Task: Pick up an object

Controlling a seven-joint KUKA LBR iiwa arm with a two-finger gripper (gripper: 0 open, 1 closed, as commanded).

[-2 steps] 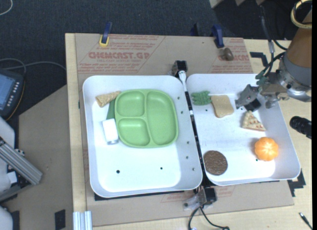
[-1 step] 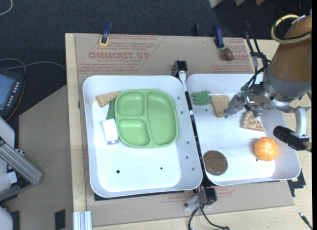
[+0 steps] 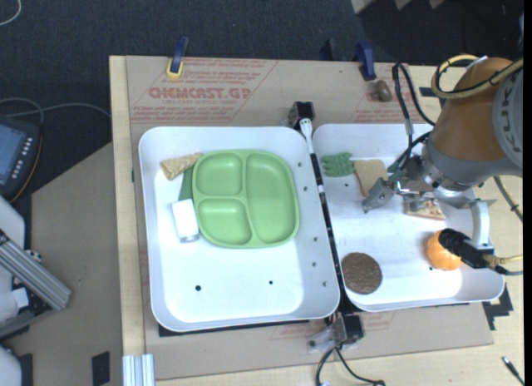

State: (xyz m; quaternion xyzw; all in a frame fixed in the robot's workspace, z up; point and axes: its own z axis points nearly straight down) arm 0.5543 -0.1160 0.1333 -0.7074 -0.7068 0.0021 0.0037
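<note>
Nearest you, brown disc (image 3: 362, 272) and orange (image 3: 443, 251) lie in right bin (image 3: 399, 299); your gripper (image 3: 391, 190) hovers over it, finger spread impossible to tell.

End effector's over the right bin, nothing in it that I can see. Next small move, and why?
Probably lower the end effector straight down toward the tan piece just beside its tip. It hangs above the right bin with nothing visible between its fingers, and that piece looks nearest. The orange object and brown disc lie farther off.
</note>
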